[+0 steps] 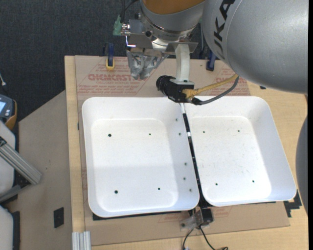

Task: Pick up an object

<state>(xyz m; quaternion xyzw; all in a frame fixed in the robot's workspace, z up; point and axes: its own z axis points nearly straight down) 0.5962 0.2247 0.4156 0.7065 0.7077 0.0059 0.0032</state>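
Claw (143, 67) hangs at the far side of the scene, over the brown worktop (146, 227) just beyond the far rim of the left bin (89, 151), above the red lettering (105, 78) printed there. It shows as a blurred grey cluster. I cannot tell whether it is released or clenched, nor whether anything to be picked up sits in it. Above it the wrist carries an orange band (168, 5), and the thick grey arm (264, 39) looms in the far right corner.

Both shallow white bins lie side by side on the worktop, their inner rims meeting along a dark strip (191, 151) that runs from far to near. The left bin's floor bears four small dark dots (110, 135), one toward each corner. Its far half lies in shade and its near half is brightly lit. The right bin (230, 156) bears four like dots and a scatter of fine specks.

A blue clamp (110, 56) grips the worktop's far edge left of the claw, and a second blue clamp (211, 61) sits to the right, partly behind the arm. At the near edge, between the bins, a thin cable (198, 219) trails off. A ribbed metal rail (19, 163) lies left of the worktop.
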